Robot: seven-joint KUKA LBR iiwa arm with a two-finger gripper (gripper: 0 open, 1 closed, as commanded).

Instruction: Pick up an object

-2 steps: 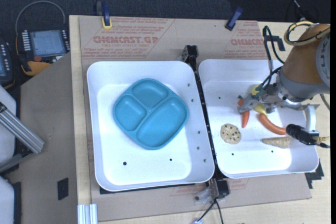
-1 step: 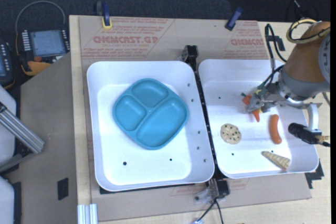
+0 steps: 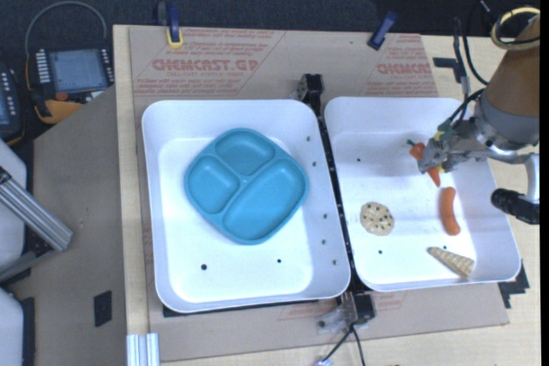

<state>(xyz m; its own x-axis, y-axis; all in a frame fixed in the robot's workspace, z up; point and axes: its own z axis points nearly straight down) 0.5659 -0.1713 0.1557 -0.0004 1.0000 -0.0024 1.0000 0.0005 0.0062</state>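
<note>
1. A small orange-red object [image 3: 418, 152], too small to be named with certainty, is seen in the right bin [image 3: 386, 120], toward its upper right part, just at the tip of the gripper [image 3: 431, 160].
2. The gripper is placed low over that object, touching or nearly touching it; whether the fingers are spread or closed cannot be told, as they are blurred and partly covered by the wrist.
3. No object can be said to be held: nothing is clearly shown between the fingers.
4. The step in hand is judged to be the approach or the grasp itself, with no lift yet shown.
5. The next move is judged to call for a firm closure on the object, followed by a straight lift clear of the bin floor.
6. Elsewhere in the right bin, a sausage [image 3: 449, 212] lies just below the gripper, a round cookie [image 3: 377, 219] lies near the middle, and an ice-cream cone [image 3: 452, 261] lies near the lower wall.
7. In the left bin [image 3: 171, 184], a blue divided plate [image 3: 246, 185] is set, well apart from the gripper.
8. Both bins are carried by the table [image 3: 257, 56].
</note>
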